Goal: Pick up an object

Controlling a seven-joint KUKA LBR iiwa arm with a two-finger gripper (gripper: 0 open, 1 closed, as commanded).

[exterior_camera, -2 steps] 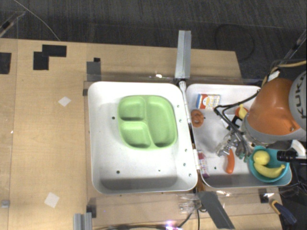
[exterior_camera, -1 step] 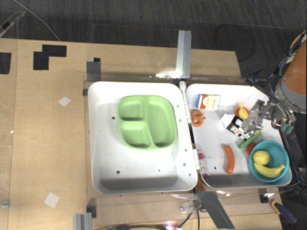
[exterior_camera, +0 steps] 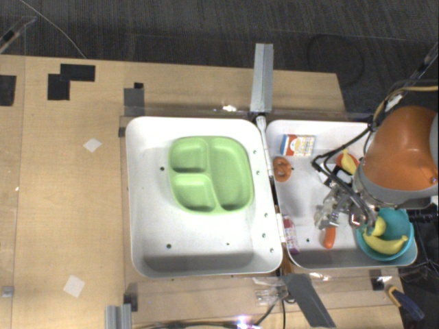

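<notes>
One gripper (exterior_camera: pixel 335 214) hovers over the orange carrot (exterior_camera: pixel 329 236); grip state unreadable. You're mid-approach: next, descend squarely and close.

The gripper (exterior_camera: pixel 334 213) is grey metal, under an orange band (exterior_camera: pixel 405 149) with black cables. Just below it lies an orange-red carrot (exterior_camera: pixel 329 236). To its right a yellow banana (exterior_camera: pixel 381 240) sits in a teal bowl (exterior_camera: pixel 400 223). Above it to the left are a white box (exterior_camera: pixel 296 144) printed orange and blue and a brown-orange disc (exterior_camera: pixel 282 169). Far to its left a pale green tray (exterior_camera: pixel 209 173) lies in a white bin (exterior_camera: pixel 151 204). The bench (exterior_camera: pixel 62 204) is light tan with black patches.
</notes>
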